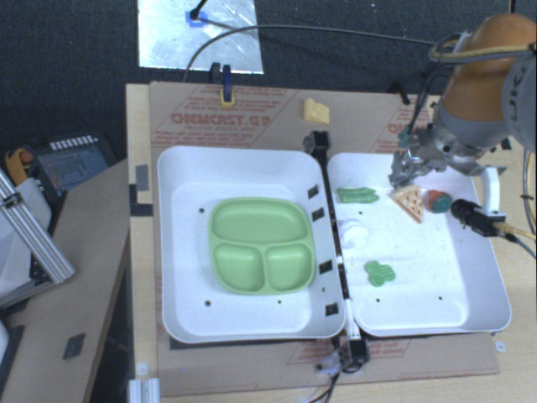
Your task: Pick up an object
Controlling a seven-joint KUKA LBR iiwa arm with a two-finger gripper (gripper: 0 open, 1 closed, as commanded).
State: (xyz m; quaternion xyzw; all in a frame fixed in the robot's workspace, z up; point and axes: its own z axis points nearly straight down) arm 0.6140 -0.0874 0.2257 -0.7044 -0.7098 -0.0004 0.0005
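1. The task is judged to be at an early stage: nothing is seen lifted, every item lies on a bin floor, and the whole grasp and lift is left to be done.
2. The left bin [180,175] is occupied by a green divided plate [260,246], which lies flat near the middle; its three compartments are seen to hold nothing.
3. The right bin [470,309] is joined to the left one along a dark hinge strip, and several small things are scattered in it.
4. A long green piece [357,195] is found near the upper left of that bin, and a second green lump [379,272] lies lower down, well apart from the first.
5. A faint white item [354,235] is made out between the two; what it is cannot be told.
6. A pizza slice [410,201] lies toward the upper right, with a red and green toy [438,201] just beside it.
7. The gripper [404,175] is held low over the upper part of the right bin, just above the pizza slice, which is taken as the likely target.
8. Whether the fingers are spread or pressed together cannot be told, and nothing is seen pinched between them.
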